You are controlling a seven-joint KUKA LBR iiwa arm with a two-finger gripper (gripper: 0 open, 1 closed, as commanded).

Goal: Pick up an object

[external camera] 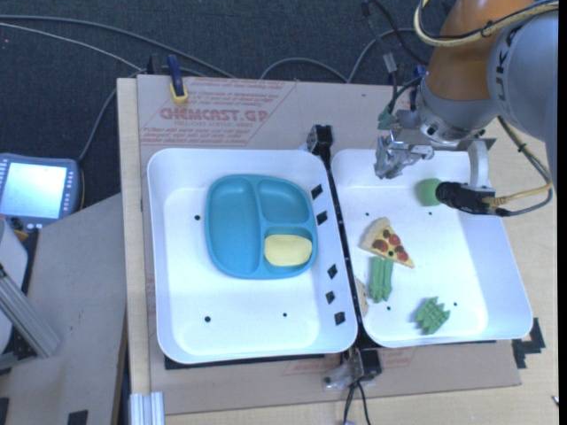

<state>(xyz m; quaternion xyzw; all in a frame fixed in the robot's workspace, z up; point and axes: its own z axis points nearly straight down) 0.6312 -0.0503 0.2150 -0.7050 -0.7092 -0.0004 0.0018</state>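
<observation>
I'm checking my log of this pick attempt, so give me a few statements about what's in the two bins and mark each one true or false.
1. The blue plate lies in the left bin. True.
2. A yellow piece rests on the plate. True.
3. The pizza slice is on the plate. False: it lies in the right bin.
4. The pincer hangs over the left bin. False: it is over the right bin's far end.
5. The green ball lies near the pincer. True.
</observation>
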